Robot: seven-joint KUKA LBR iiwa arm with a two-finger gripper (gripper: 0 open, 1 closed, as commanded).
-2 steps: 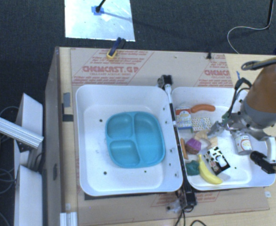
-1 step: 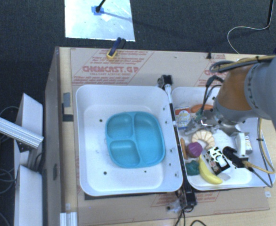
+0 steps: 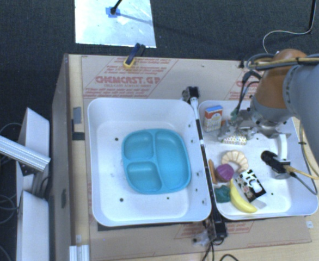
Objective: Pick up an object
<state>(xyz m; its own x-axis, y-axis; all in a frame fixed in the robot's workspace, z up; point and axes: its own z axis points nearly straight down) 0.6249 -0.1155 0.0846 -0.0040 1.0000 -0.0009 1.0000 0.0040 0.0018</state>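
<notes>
Left bin (image 3: 94, 145): holds one blue tray (image 3: 155, 161) with three compartments, lying flat near the bin's centre and clear of the walls.

Right bin (image 3: 290, 200): touches the left bin along a shared edge. All loose objects lie in its left half.
- Carton (image 3: 213, 117): white and orange, upright, in the far left corner.
- Green piece (image 3: 222, 192): at the near left, just beside the banana.
- Purple ball (image 3: 225, 172): just beyond the green piece, touching or nearly touching the ring.
- Ring (image 3: 235, 157): pale, pastry-like, lying flat near the middle of the group.
- Mesh piece (image 3: 235, 140): silvery, just beyond the ring and near the carton.
- Banana (image 3: 241, 198): yellow, lying at a slant at the near side.
- Block (image 3: 251, 183): black-and-white patterned, touching the banana's right side.

Gripper (image 3: 231, 134): low over the far left part of the right bin, between the carton and the mesh piece, directly at the mesh piece. Whether it is released or clenched cannot be told, nor whether it touches the mesh piece.

Arm (image 3: 306, 91): grey, with its orange band (image 3: 276, 86) above the wrist, reaching in over the right bin's far right side.
</notes>
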